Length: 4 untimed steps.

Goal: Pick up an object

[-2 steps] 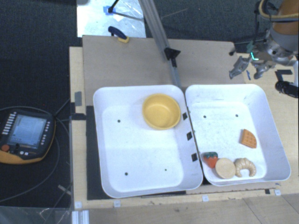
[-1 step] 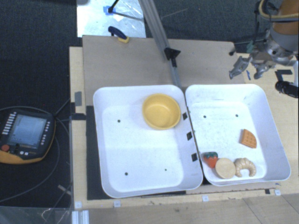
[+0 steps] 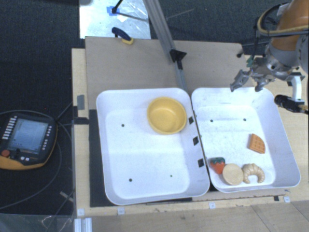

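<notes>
bench [image 3: 140,62] | 2 bins: left bin [image 3: 111,144], right bin [image 3: 231,110] | 1 bowl [image 3: 166,115] | 4 food toys

A yellow bowl [image 3: 166,115] sits upright at twelve o'clock in the left bin; a waffle [image 3: 257,143], croissant [image 3: 254,173], round biscuit [image 3: 232,174] and tomato [image 3: 217,165] lie around five o'clock in the right bin.
</notes>
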Each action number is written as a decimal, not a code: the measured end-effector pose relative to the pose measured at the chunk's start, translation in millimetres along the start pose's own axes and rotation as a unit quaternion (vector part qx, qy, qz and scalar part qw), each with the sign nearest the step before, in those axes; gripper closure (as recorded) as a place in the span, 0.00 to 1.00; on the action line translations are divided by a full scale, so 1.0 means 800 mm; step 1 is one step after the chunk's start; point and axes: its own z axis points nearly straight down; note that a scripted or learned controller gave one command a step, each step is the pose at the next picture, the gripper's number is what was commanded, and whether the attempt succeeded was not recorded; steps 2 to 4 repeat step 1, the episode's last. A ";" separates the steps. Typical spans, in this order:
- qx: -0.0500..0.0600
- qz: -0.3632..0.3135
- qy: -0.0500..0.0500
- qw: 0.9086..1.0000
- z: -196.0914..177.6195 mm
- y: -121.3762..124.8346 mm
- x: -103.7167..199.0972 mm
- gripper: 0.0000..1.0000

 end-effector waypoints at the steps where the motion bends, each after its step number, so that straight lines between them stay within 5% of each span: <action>1: -0.001 0.000 0.000 1.000 0.053 -0.001 0.004 0.00; 4: -0.001 0.000 0.000 1.000 0.053 -0.001 0.004 0.00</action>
